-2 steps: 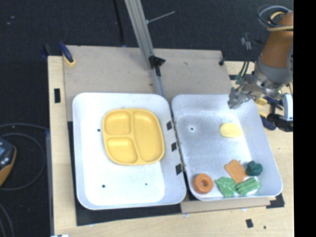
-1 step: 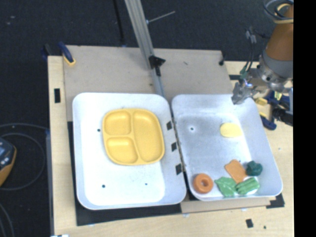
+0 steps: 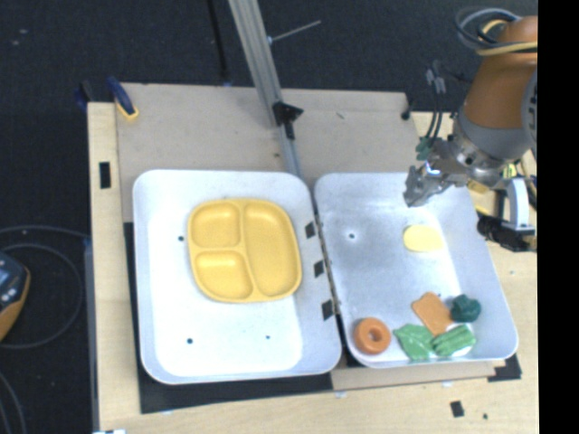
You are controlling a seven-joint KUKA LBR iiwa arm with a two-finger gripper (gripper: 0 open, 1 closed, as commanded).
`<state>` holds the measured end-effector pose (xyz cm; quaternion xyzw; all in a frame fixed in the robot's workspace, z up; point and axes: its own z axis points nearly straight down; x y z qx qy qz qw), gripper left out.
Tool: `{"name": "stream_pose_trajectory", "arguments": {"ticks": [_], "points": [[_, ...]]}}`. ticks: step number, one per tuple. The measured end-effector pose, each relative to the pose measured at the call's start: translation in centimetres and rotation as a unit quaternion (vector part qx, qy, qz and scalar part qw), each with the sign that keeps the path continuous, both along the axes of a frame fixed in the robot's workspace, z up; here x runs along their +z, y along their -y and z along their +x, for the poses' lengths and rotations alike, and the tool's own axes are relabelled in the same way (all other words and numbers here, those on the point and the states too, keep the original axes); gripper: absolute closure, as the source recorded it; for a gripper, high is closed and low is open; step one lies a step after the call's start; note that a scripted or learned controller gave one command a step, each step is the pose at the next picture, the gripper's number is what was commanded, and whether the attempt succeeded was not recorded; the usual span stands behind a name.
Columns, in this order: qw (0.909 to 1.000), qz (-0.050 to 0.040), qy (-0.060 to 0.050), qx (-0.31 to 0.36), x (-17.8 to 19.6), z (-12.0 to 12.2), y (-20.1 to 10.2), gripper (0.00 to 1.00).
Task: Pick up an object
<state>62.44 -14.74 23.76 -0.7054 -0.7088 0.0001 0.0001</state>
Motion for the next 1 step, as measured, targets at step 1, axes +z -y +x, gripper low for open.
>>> {"name": "stream_pose_trajectory", "arguments": {"ticks": [1], "points": [[1.0, 0.0002, 0.0, 0.0, -0.64, -2.66, -5.11, 1.0]]}}
